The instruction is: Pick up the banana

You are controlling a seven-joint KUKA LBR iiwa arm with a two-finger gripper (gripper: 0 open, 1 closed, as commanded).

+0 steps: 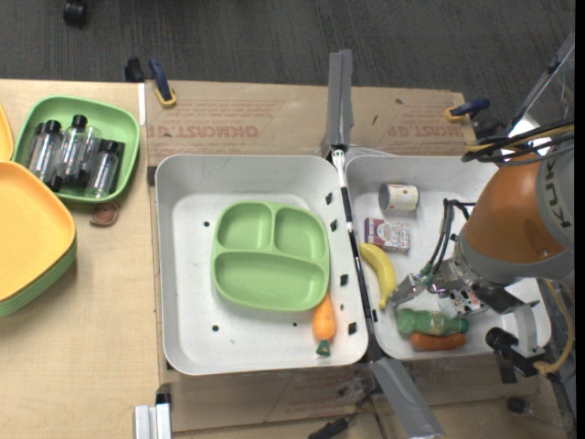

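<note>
The yellow banana [379,271] lies in the right bin [430,167], close along its left wall, curving from upper left down to lower right. My gripper [428,289] hangs low over the bin just right of the banana's lower end, under the orange-banded wrist [512,218]. Nothing shows between the gripper and the banana; they look apart or barely touching. A green object [430,321] and a red-orange one [437,341] lie right below the gripper.
The right bin also holds a small can [399,196] and a purple-white carton [388,234] behind the banana. The left bin [183,245] holds a green divided plate [271,256] and a carrot [324,321]. A green tray of bottles [78,149] and yellow plates [27,236] sit far left.
</note>
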